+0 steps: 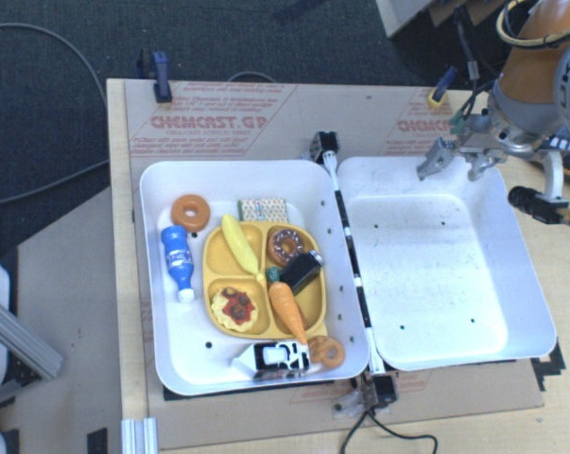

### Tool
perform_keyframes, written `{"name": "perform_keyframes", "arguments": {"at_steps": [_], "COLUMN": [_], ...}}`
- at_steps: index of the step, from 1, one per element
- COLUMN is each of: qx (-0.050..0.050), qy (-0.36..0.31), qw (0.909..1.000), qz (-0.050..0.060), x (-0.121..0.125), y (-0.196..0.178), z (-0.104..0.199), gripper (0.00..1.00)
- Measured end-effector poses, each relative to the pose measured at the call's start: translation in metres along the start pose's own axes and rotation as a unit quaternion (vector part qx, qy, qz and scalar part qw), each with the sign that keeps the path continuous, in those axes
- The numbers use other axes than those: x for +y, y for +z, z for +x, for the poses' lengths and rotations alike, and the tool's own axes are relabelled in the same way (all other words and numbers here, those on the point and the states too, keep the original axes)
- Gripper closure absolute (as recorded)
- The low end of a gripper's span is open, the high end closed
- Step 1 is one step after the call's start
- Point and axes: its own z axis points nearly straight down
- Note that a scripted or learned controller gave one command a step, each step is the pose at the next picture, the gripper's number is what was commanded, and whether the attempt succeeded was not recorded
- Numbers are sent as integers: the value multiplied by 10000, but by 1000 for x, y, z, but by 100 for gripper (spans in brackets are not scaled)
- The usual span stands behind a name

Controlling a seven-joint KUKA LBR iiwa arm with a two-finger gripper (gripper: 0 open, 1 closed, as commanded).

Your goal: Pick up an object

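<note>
The left bin (157,329) holds the objects. A yellow divided plate (315,303) carries a banana (237,242), a chocolate donut (286,244), a black block (300,270), a carrot (286,310) and a red-topped piece (235,305). Around the plate lie a glazed donut (190,212), a blue bottle (178,261), a checkered wafer (264,209), a black-and-white packet (280,356) and a small brown ring (328,352). My gripper (455,164) hangs above the far edge of the right bin (436,282), open, with nothing between its fingers.
The two bins meet at a hinged seam (349,253) down the middle. A cardboard sheet (218,121) lies under both bins. The arm's orange band (540,60) is at the top right, with cables beside it.
</note>
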Motion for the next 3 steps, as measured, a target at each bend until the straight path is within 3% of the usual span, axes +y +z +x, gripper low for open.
{"name": "perform_keyframes", "arguments": {"at_steps": [1, 2, 3], "qx": [9, 22, 23], "qy": [6, -19, -24], "qw": [10000, 10000, 10000], "qz": [36, 4, -7], "x": [-63, -1, 1], "y": [32, 34, -18], "z": [-47, 43, 120], "gripper": [0, 0, 0]}}
